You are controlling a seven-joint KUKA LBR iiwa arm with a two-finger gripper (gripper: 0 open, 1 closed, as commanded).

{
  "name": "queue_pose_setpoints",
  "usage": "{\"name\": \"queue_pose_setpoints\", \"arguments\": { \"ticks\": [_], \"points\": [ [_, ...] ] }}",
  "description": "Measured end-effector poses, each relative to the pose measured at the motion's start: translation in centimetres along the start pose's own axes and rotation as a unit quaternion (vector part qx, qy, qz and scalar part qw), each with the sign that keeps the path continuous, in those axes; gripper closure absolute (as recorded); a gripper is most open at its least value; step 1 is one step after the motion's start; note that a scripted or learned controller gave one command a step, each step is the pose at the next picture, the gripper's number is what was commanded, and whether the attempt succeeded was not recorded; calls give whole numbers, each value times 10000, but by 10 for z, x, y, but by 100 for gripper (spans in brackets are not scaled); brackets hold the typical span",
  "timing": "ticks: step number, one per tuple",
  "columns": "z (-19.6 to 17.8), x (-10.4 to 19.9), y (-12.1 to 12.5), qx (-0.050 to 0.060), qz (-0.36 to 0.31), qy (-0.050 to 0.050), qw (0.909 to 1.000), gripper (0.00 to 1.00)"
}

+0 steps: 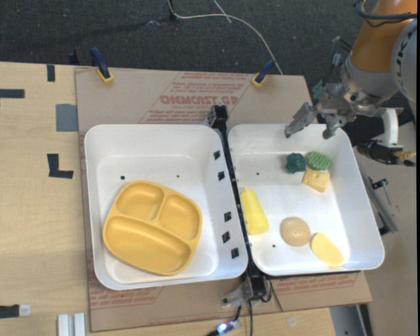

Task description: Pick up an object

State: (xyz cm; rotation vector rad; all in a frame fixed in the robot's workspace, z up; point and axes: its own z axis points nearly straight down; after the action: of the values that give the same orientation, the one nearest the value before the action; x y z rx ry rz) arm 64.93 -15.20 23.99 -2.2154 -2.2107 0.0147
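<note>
My gripper [313,126] hangs over the far edge of the right bin [357,187], fingers spread apart and open with nothing between them. Just below it lie a dark green lump [295,163], a light green ridged piece [318,161] and a yellow block [316,180], bunched together. A yellow cone-like piece [253,211] rests near the bin's left wall. A tan round piece [295,231] and a yellow oval piece [327,249] sit near the front right corner.
The left bin [105,152] holds a yellow divided plate [152,226]. A black divider with clips [227,187] runs between the bins. Blue-and-yellow clamps [100,65] [264,71] pin the cardboard sheet at the back. The arm's orange band [381,33] looms at the upper right.
</note>
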Motion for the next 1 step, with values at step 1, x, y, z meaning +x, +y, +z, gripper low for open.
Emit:
{"name": "queue_pose_setpoints", "arguments": {
  "ticks": [1],
  "points": [
    [-9,1,2,-68,-17,-11,10000,0]
  ]
}}
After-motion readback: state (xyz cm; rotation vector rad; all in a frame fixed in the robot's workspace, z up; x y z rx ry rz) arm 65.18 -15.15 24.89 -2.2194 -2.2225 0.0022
